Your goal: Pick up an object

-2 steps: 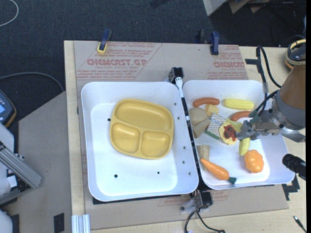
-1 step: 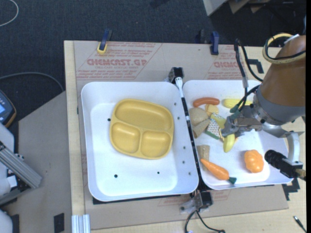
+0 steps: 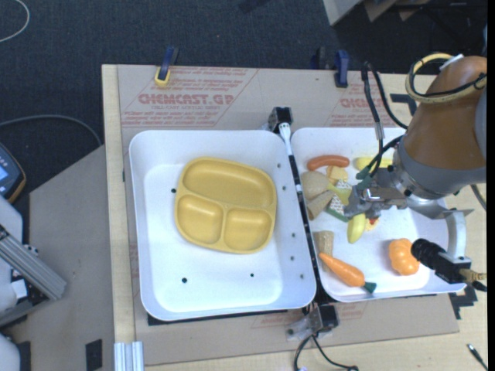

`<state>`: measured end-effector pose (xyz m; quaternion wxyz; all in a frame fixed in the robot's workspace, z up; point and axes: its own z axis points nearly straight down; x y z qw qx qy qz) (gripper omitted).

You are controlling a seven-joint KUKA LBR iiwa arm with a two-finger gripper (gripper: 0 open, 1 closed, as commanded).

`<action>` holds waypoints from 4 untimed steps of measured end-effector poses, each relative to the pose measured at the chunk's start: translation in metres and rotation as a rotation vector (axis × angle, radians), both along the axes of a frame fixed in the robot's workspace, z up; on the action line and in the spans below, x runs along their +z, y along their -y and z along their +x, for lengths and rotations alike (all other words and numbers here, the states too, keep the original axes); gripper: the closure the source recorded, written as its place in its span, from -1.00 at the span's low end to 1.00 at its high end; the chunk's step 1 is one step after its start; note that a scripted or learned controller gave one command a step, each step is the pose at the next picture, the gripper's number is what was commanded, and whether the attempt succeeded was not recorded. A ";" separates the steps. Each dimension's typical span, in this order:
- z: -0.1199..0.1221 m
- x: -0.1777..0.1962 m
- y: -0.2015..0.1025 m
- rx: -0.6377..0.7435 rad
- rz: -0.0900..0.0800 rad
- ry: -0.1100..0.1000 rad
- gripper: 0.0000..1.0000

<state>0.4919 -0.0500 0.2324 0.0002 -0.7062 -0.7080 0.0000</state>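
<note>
The gripper [image 3: 363, 201] hung low over the right bin [image 3: 433, 277], among toy food — a sausage [image 3: 328, 161], a carrot [image 3: 343, 269] and an orange piece [image 3: 402, 256]. Whether it gripped anything could not be told. A yellow divided plate [image 3: 226, 205] lay in the left bin [image 3: 155, 230].

- Lighting is bright and even, apparently from overhead, and colours read clearly.
- The left white bin [image 3: 155, 207] shows mild glare on its floor, near overexposure.
- The yellow tray [image 3: 226, 205] casts only a thin, soft shadow at its near edge.
- The arm [image 3: 445, 130] throws a faint shadow over the right white bin [image 3: 421, 280].
- Focus is slightly soft overall; small food items blur together.
- The dark floor at far left loses detail.
</note>
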 end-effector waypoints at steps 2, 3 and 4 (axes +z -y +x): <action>-0.005 -0.001 0.001 -0.002 0.000 0.000 1.00; -0.002 -0.019 -0.004 -0.003 0.001 -0.003 1.00; 0.000 -0.018 -0.005 -0.002 0.000 0.000 1.00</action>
